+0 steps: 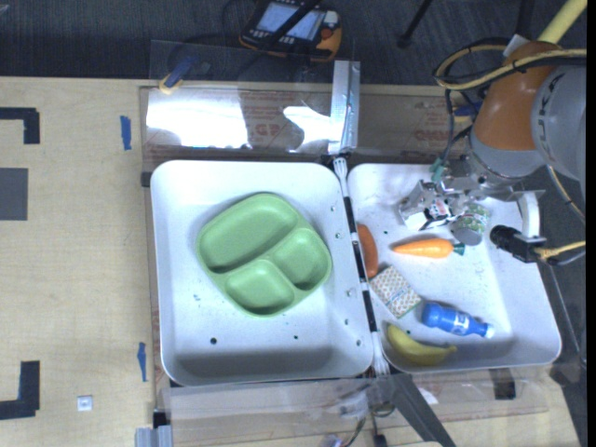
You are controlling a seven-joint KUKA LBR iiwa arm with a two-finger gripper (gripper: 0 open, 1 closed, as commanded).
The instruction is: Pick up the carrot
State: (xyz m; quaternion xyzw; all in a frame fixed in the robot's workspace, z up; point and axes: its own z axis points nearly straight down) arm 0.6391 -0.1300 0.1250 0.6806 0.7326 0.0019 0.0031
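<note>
The carrot (pixel 424 247) is orange with a small green stub at its right end. It lies on its side near the middle of the right bin (pixel 531 329). My gripper (pixel 438 203) hangs over the far part of that bin, just behind the carrot and slightly to its right. Nothing of the carrot is lifted; it rests on the bin floor, apart from the gripper. The grey wrist with its orange band (pixel 507 119) comes in from the upper right.
In the right bin lie an orange-brown oblong piece (pixel 369 250) against the left wall, a checkered packet (pixel 396 290), a blue bottle (pixel 454 320) and a banana (pixel 414 345) at the front. The left bin (pixel 177 333) holds a green divided plate (pixel 265 252).
</note>
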